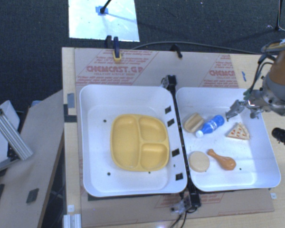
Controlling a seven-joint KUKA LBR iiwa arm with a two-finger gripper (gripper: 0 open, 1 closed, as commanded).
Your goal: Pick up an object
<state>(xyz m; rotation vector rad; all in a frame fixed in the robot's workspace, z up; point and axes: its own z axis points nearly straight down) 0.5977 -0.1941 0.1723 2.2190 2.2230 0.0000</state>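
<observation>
Drumstick (222, 159) lies apart; spread fingers (235, 109) hold nothing.

A bench (69, 87) covered by a protective sheet printed with red lettering (114, 69) is seen bearing two shallow white bins set side by side and touching along black clips (170, 123). In the left bin (92, 108) a yellow divided plate (139, 142) is laid flat near the middle. A blue and yellow clamp (116, 48) is fixed at the bench's far edge, and beyond it a pale square sheet (103, 13) is spread on the dark floor.
</observation>
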